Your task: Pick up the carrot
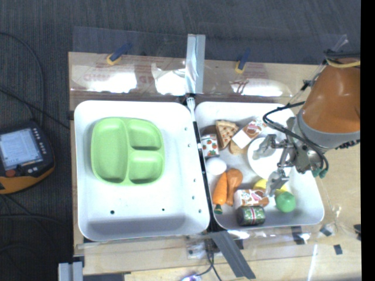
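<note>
The carrot (pixel 220 189) is orange with a green stub at its near end. It lies slanted in the right bin (pixel 310 215), close to the divider between the bins. A second orange piece (pixel 234 178) rests against its right side. My gripper (pixel 272 161) hangs over the middle-right of that bin, to the right of the carrot and apart from it. Its fingers are spread open, with one fingertip (pixel 262 148) over a white round dish (pixel 255 157) and nothing held between them. The arm's orange band (pixel 334 101) is at the right.
Around the carrot lie a white egg (pixel 215 167), a small can (pixel 209 146), a printed carton (pixel 251 198), a dark jar (pixel 251 216), a green ball (pixel 285 202), a yellow piece (pixel 275 185) and a pizza slice (pixel 225 132). A green divided plate (pixel 126 150) sits in the left bin (pixel 117 221).
</note>
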Robot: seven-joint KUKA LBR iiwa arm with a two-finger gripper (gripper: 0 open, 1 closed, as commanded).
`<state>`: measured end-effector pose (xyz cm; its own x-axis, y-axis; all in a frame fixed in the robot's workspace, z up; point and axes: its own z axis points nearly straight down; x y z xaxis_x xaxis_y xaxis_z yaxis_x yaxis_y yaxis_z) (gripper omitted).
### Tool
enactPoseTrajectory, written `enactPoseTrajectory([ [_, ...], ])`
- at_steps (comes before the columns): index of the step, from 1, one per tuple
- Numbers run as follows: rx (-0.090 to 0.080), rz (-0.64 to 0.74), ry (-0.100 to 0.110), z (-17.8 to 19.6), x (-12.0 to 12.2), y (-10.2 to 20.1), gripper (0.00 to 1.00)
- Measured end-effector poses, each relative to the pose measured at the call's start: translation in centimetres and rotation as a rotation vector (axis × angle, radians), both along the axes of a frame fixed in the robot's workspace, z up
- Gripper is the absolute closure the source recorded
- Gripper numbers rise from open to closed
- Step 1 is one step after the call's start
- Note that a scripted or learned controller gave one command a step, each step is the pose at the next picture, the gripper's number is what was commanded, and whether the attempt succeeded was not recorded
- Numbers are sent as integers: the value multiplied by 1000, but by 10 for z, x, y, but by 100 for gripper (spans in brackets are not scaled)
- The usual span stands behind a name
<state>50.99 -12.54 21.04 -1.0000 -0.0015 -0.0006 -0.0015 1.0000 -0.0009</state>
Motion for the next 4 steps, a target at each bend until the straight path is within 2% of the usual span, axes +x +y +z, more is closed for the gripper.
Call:
enactPoseTrajectory([
  [1, -5, 97, -19, -89, 36, 22, 0],
  [2, -17, 141, -66, -95, 13, 26, 0],
  [3, -14, 170, -78, -96, 10, 24, 0],
  [4, 2, 769, -4, -26, 36, 100, 0],
])
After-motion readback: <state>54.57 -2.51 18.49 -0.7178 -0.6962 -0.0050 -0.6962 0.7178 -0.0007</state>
